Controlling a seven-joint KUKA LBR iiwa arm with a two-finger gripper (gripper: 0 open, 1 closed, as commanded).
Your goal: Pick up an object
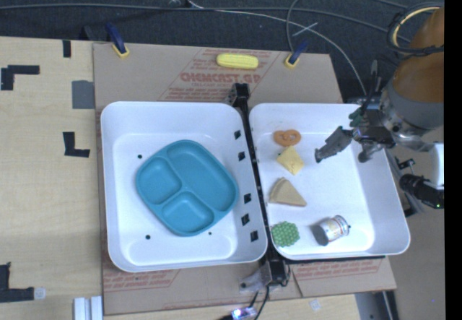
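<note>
Our gripper [346, 144] hangs with its two dark fingers spread and nothing between them, above the bare right-hand floor of the right bin [375, 196], which we judge a staging spot before choosing a target. Just beside it sit the orange pastry [287, 138] and yellow block [291, 161], farther off the tan wedge [287, 193], green ball [284, 233] and metal can [330, 229]; beyond them the left bin [123, 167] holds a blue tray [186, 186]

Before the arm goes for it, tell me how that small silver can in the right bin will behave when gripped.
The silver can lies on its side, so a nudge would probably roll it across the right bin. Its shiny metal looks smooth, perhaps slippery between fingers. It looks rigid, unlikely to crush, and small, so probably light.
</note>
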